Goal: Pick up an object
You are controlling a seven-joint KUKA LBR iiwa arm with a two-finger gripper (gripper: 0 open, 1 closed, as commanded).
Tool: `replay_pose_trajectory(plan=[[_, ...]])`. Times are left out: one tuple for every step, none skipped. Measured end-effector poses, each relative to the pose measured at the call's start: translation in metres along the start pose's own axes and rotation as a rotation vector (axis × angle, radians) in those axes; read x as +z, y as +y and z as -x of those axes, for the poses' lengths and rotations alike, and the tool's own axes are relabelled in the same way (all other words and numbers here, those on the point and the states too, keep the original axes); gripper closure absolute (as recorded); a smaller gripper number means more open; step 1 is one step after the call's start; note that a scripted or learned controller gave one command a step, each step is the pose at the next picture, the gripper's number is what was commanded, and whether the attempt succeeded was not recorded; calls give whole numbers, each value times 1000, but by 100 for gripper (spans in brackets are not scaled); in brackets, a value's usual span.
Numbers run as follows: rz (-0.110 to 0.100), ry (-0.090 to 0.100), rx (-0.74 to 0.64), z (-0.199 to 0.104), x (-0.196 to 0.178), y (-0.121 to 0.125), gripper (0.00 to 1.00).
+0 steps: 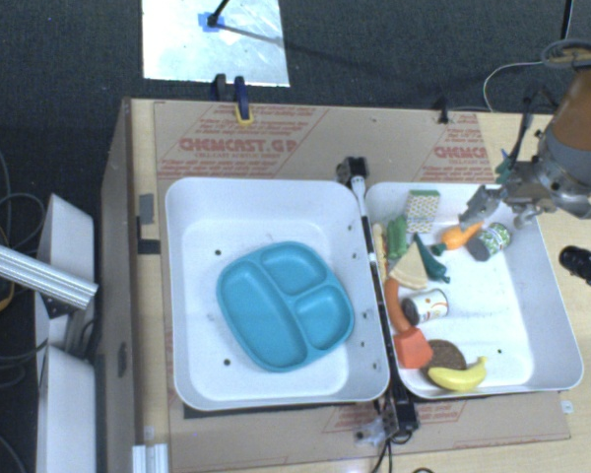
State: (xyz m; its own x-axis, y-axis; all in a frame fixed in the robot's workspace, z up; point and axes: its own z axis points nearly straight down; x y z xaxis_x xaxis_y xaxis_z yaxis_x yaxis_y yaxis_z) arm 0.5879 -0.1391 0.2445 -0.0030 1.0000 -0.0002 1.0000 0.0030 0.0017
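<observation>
- The grey arm (pixel 577 141) with its orange band reaches in from the right, over the upper right corner of the right bin (pixel 547 294)
- Its hand (pixel 494 208) hangs above the upper part of that bin; whether it is released or clenched cannot be told, and nothing can be made out in its grasp
- Just below the hand, and partly overlapping it from this angle, lie a small orange piece (pixel 460 235) and a dark can with a green label (pixel 489 240), the two close beside each other; whether either touches the hand cannot be told
- A pale speckled sponge-like block (pixel 423 208) lies near the bin's upper left corner
- Below it, green toy pieces (pixel 401 236) are heaped along the left wall, with a dark teal one (pixel 431 262) just to their right
- A red and white can (pixel 426 306) lies on its side near the middle of the left wall, and an orange-red block (pixel 412 347) sits just below it
- In the bin's lower part, a brown round piece (pixel 446 354) touches a yellow banana (pixel 459 375), which lies near the front rim
- The left bin (pixel 202 215) holds a blue divided plate (pixel 285 304), lying flat near its centre, well apart from the other things
- Both bins stand side by side on a brown board with red lettering (pixel 236 146) on the counter
</observation>
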Motion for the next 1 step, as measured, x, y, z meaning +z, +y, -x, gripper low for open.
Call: replay_pose_trajectory(plan=[[-4,1,2,-6,134,-3,0]])
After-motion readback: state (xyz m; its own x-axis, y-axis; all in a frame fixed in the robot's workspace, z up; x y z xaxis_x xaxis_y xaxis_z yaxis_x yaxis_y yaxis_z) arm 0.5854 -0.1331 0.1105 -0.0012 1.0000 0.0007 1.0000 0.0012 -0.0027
